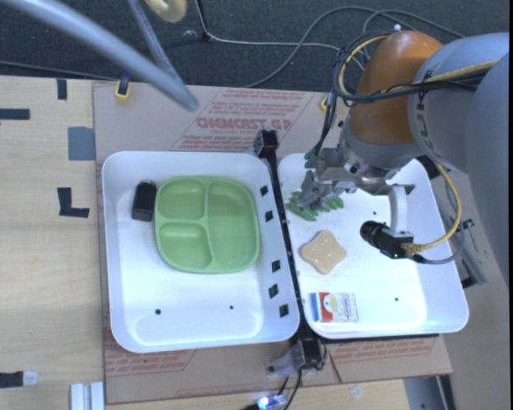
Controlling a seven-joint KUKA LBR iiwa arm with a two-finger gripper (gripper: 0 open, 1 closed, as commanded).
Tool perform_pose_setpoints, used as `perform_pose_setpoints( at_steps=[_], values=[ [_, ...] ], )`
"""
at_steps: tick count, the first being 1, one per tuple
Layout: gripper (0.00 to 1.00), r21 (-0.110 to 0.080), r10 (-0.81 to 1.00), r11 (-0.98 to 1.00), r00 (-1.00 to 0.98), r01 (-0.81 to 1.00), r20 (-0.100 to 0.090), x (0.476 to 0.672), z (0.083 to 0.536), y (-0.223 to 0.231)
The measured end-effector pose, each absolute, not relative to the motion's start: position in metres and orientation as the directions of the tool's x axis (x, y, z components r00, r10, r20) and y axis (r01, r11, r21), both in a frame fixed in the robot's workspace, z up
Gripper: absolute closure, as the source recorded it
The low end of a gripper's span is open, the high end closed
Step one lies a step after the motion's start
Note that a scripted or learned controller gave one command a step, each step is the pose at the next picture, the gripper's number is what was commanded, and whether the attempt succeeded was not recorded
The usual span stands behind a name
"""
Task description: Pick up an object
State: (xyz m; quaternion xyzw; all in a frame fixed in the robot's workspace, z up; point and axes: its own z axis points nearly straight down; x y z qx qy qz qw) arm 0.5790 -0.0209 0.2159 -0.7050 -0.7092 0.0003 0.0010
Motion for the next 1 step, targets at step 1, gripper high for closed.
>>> perform_pose_setpoints(
  at_steps=[1],
  values=[
    [1.00, -0.003, 1.000, 0.005, -0.005, 1.000, 0.001, 0.5685, 0.2092, 0.0261]
  ],
)
